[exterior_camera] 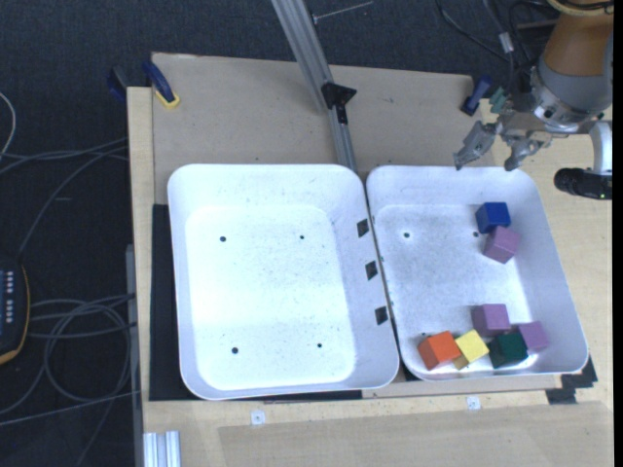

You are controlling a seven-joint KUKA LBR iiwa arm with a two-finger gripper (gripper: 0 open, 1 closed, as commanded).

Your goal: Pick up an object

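My gripper [492, 152] hangs over the far rim of the right bin [443, 175], its two fingers spread open with nothing between them. A blue cube [493, 215] and a purple block [501, 244] lie in the bin a little in front of it. Along the bin's near edge sits a cluster: an orange block [439, 347], a yellow block [472, 345], a dark green block [507, 347], and two purple blocks [491, 317] [532, 336].
The left bin [263, 280] lies beside the right one, with small black clips [371, 269] on the shared edge. A slanted metal bar [311, 56] crosses the bench behind the bins. Cables trail on the floor to the left.
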